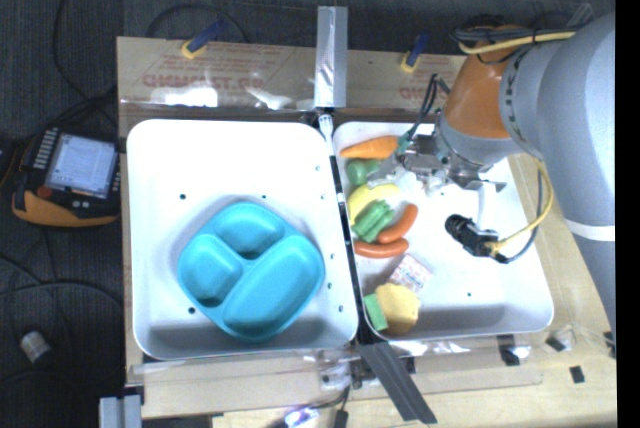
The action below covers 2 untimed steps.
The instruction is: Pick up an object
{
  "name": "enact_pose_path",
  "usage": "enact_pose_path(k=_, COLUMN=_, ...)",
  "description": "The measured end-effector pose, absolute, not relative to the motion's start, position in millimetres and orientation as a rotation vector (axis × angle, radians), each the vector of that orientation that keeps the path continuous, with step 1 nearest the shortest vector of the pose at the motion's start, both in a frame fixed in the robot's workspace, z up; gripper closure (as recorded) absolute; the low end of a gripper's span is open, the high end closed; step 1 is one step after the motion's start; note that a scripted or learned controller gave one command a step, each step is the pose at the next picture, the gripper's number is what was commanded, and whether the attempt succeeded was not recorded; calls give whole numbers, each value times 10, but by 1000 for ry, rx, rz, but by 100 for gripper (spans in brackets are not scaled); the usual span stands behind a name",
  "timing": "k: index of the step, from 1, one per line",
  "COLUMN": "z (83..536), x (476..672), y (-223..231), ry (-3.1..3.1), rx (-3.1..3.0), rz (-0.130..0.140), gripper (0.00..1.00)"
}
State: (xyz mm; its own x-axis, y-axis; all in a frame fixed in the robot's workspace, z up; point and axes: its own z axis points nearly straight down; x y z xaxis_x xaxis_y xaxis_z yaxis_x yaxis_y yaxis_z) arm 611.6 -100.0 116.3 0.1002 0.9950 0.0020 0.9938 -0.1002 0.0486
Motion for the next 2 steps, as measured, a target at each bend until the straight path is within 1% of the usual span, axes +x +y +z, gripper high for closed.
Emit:
enact_pose_path(k=1, z=1024, x=5789, y=-1051, ry=2100, rx=2290, rz=47, gripper=0)
enact_pose_path(k=2, z=1824, x=6004, y=-812, ry=2471, rx=1940, rz=-6, gripper=0)
